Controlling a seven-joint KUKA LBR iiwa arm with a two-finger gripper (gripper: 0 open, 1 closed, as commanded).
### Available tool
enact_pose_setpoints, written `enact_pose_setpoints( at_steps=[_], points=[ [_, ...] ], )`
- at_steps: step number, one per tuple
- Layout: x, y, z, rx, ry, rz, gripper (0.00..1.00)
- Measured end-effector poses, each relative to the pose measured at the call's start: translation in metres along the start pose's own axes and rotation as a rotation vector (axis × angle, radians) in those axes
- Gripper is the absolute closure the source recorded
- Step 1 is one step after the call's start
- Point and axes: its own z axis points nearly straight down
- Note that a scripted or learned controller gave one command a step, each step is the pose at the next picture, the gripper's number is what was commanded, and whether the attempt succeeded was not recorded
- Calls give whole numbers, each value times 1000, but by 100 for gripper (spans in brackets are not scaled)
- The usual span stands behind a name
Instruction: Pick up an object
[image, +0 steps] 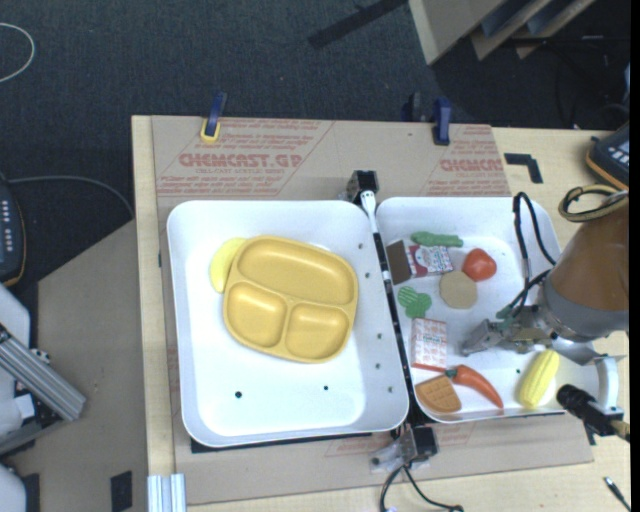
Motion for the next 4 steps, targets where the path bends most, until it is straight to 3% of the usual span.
enact_pose_setpoints(
  at_steps=[1,3,4],
  points=[
    [-1,1,-13,-5,-3,1,100],
    [-12,15,-118,-10,-5,-2,100],
    [-12,15,-144,-8,-4,-1,100]
  ],
)
